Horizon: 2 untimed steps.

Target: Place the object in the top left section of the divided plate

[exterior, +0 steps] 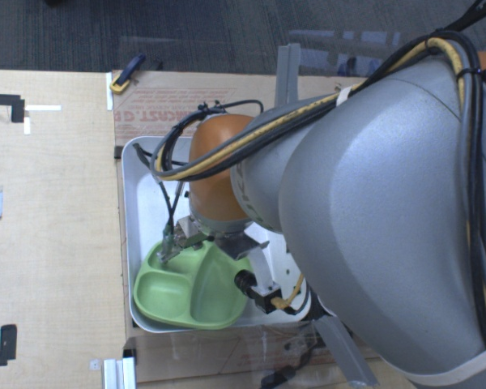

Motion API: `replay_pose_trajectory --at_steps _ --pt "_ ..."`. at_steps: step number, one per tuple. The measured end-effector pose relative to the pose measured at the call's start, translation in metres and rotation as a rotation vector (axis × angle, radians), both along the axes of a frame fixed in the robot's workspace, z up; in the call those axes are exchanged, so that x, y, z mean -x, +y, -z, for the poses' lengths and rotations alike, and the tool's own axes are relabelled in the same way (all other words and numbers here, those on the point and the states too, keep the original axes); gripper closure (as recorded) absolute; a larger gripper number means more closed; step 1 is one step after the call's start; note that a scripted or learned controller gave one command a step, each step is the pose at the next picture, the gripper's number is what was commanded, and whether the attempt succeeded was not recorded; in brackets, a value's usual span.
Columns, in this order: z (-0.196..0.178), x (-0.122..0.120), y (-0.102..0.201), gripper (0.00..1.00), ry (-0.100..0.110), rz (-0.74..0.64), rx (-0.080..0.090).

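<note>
Dark grey carpet floor [227,14] beyond pale wooden bench top [49,217]

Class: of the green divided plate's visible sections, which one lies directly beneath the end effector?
The upper section of the green plate; the end effector hangs over it, unlike the lower-left and right sections.

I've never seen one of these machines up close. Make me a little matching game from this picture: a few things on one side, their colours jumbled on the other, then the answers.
Things:
1. divided plate
2. bin
3. band above the wrist
4. arm

Colours:
A. orange
B. grey
C. green
D. white

Pairs: 1-C, 2-D, 3-A, 4-B
</note>
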State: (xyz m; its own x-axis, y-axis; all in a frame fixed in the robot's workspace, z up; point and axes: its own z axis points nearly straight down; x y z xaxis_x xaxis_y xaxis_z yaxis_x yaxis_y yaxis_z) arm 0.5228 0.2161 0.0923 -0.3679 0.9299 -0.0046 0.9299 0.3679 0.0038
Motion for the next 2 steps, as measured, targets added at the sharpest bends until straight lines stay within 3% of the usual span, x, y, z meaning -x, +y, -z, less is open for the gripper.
replay_pose_trajectory --at_steps 1,2 --pt "0.001 0.043 -0.012 0.0 0.006 0.474 0.001" --pt "0.0 -0.022 0.009 0.0 0.001 0.854 0.0"
